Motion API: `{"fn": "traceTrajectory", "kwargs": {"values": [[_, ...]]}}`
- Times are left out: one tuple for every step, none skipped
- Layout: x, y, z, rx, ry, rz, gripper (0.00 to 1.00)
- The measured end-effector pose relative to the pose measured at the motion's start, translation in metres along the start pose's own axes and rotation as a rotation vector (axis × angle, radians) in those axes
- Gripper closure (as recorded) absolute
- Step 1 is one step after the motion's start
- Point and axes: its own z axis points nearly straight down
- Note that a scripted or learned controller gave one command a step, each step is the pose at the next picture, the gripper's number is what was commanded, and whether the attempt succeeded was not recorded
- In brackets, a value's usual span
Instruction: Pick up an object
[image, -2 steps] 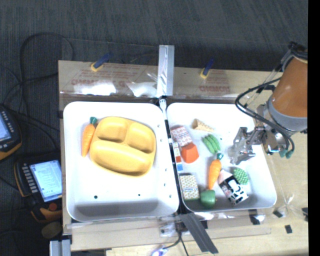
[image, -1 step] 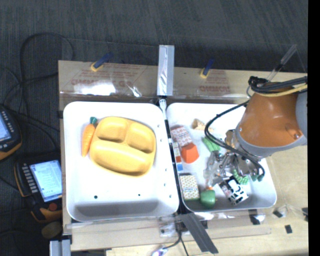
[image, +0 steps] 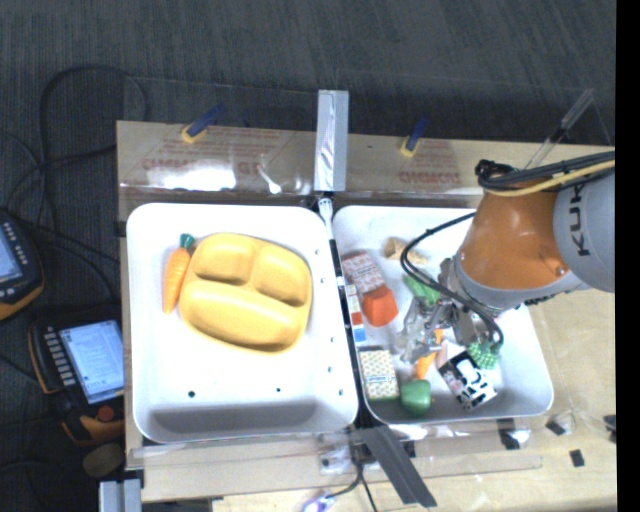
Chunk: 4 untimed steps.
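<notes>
1. The arm (image: 540, 240) enters from the right edge of the frame, its orange band sitting over the upper middle of the right bin (image: 535, 395).
2. The gripper (image: 432, 335) hangs below the band, low over the middle of the right bin, amid a cluster of small objects.
3. Whether the fingers are spread or closed cannot be told; the wrist and clutter mask them, and no object is plainly seen between them.
4. Just left of the gripper lies an orange block (image: 379, 306), with a reddish packet (image: 359, 268) above it toward the bin's upper left.
5. Below these, near the bin's lower left, sits a small patterned box (image: 377, 372), and beside it to the right a green rounded object (image: 416, 397).
6. A black-and-white object (image: 468, 380) lies toward the lower right of the gripper, with a green studded piece (image: 486, 353) just above it.
7. A small orange piece (image: 424, 364) shows right under the gripper, near the green rounded object.
8. The left bin (image: 150, 390) holds a large yellow moulded tray (image: 245, 290) in its upper half.
9. A toy carrot (image: 176, 275) lies touching the tray's left side, its green top pointing to the upper part of the frame.
</notes>
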Motion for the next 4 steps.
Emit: {"fn": "traceTrajectory", "kwargs": {"values": [[-0.117,-0.014,0.019,0.001,-0.012,0.259,1.0],[-0.117,-0.014,0.021,0.002,-0.013,0.258,0.0],[-0.064,0.001,0.021,0.005,-0.011,0.237,0.0],[-0.006,-0.017,0.02,0.001,-0.016,0.335,0.0]]}}
